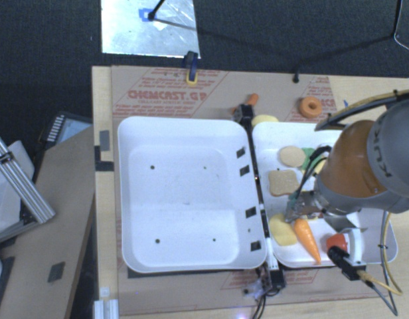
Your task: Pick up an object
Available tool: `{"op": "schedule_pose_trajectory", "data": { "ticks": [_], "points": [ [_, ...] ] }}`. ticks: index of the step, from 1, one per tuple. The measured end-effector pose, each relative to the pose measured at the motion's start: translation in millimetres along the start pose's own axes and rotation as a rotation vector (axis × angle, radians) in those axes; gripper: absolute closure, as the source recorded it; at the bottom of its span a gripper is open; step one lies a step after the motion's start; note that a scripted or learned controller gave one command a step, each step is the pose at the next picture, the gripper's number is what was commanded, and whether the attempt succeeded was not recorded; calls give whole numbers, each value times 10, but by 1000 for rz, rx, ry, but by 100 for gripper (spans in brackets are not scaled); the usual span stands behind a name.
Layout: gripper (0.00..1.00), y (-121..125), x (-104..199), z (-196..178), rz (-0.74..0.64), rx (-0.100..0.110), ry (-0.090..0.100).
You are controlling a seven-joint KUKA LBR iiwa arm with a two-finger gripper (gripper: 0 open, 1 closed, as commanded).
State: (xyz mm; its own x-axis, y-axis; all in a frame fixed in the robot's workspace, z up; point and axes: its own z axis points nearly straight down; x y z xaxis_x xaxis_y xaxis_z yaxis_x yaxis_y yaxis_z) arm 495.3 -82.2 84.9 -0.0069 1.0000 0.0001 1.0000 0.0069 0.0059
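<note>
carrot [308, 239] lies just below pincer [296, 208], in rt bin [380, 252].

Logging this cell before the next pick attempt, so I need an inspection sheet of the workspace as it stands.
Surface: bench bearing left bin and right bin.
Job's things: carrot, yellow piece, toast slice, round cracker, red piece, all in right bin.
Clutter: doughnut on bench behind right bin.
Grippers: gripper low over the food; grip unclear.
Cables: black cable across floor.
Surroundings: metal sheet on dark floor.
</note>
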Motion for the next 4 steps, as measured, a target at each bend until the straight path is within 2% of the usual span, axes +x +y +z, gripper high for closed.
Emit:
{"op": "schedule_pose_trajectory", "data": {
  "ticks": [1, 2, 3, 4],
  "points": [
    [100, 166, -88, -1248, 2, -10, -3],
    [100, -26, -91, -20, 5, 5, -1],
    [100, 1032, -29, 0, -2, -5, -1],
    [100, 1417, -8, 3, 1, 0, -1]
  ]
}}
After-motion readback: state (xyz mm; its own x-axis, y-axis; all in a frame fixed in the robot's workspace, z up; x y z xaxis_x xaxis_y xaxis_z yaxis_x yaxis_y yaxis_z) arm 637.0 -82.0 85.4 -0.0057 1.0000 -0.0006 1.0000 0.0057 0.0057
